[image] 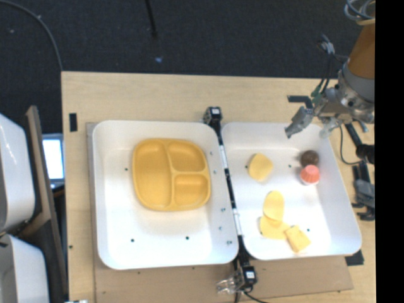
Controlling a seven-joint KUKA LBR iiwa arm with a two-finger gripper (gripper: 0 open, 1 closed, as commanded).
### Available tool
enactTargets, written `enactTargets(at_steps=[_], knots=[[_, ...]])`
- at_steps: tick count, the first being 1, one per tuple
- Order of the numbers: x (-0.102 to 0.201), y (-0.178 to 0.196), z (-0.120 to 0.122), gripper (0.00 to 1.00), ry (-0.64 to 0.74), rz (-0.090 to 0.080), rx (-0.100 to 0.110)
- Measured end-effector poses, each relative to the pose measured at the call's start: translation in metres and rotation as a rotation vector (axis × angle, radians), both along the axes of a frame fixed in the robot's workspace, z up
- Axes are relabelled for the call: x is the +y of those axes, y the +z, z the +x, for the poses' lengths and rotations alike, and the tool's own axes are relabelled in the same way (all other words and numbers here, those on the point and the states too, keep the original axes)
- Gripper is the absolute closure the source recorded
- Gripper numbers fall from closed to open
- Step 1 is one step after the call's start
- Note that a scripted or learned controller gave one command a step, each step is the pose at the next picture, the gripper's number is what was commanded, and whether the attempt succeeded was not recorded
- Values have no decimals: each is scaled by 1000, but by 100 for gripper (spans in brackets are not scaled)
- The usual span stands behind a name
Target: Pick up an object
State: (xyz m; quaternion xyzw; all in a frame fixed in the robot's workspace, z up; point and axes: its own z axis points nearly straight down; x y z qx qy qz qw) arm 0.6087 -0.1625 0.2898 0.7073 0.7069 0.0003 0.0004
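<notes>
Pink object (pixel 309 175) near right bin's (pixel 344 216) far edge, hand (pixel 310 122) above rim

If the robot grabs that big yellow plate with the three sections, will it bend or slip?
The yellow plate looks like moulded plastic, so it would probably stay stiff and feel light. It lies flat in the left bin, so its low rim may be hard to pinch. Its smooth surface could slip from the gripper.

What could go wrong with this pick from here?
1. The yellow pieces at the right bin's front overlap, so a grasp there could catch two or slip.
2. The pink item touches a brown one; reaching for either may knock the other.
3. The gripper sits near the bin's back rim and could clip it descending.
</notes>
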Motion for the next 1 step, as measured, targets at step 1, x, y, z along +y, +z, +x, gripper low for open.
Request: enactTargets(at_steps=[1], knots=[[-26, -24, 10, 0, -12, -1, 2]])
